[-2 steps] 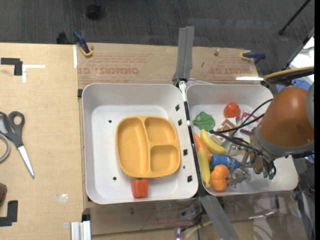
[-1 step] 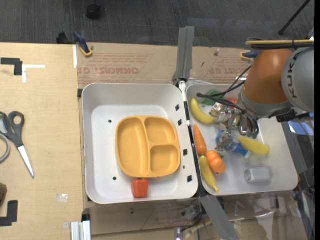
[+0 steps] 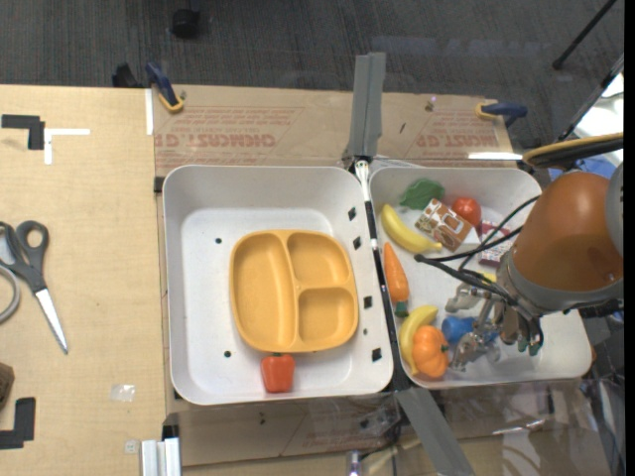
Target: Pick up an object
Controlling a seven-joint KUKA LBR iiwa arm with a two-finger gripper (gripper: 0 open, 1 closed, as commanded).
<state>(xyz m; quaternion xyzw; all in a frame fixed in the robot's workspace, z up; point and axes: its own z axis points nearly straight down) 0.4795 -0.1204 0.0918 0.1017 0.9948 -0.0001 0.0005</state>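
Arm down in the right bin (image 3: 556,365), gripper (image 3: 483,340) low among the toy food near the front.

From here I cannot tell how the fingers stand, or whether they have hold of anything; the metal parts blur into cables and the blue piece (image 3: 456,328) just beside them. An orange fruit (image 3: 430,351) sits at the bin's front left corner, touching a banana (image 3: 415,327) that curves up its side. A carrot (image 3: 396,274) lies along the left wall. Further back are a second banana (image 3: 402,230), a green leaf (image 3: 425,192), a brown-and-white packet (image 3: 444,224) and a tomato (image 3: 465,210). In the left bin (image 3: 193,266) sits a yellow tray (image 3: 294,291) with three compartments, and a red pepper (image 3: 279,372) lies just in front of it. Scissors (image 3: 38,278) rest on the bench, well to the left.
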